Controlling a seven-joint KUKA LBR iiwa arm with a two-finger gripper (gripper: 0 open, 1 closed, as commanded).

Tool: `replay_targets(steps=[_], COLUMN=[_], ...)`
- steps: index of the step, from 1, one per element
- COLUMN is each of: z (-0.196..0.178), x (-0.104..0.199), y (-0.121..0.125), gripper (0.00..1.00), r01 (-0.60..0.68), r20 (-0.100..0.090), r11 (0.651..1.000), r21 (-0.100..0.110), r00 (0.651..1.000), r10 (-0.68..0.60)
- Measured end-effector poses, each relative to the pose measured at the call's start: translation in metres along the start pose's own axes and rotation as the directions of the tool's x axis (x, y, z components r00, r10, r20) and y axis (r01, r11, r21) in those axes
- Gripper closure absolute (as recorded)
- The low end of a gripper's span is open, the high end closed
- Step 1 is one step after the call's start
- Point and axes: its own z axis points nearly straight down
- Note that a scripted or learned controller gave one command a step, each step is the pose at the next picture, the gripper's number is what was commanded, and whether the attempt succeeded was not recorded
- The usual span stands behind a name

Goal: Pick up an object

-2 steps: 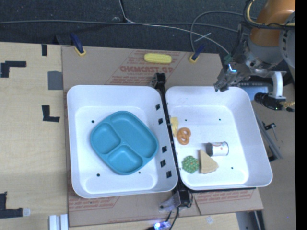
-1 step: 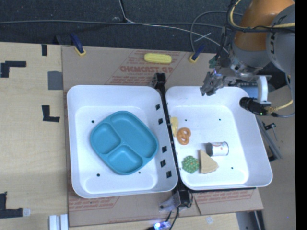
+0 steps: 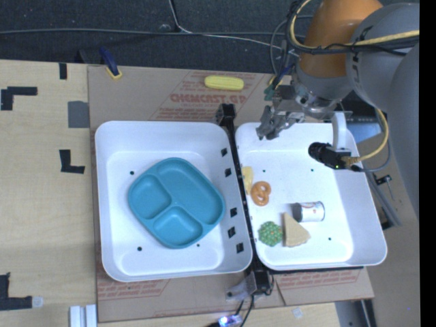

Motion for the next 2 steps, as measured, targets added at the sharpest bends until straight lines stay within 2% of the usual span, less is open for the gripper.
replay_targets(steps=[2], z=[0.029], x=[0.109], y=[-0.015], gripper=[1.00], r01=[0.000], r20=[0.001], r11=[1.000], r21=[0.001], r00=[1.000], r10=[0.000])
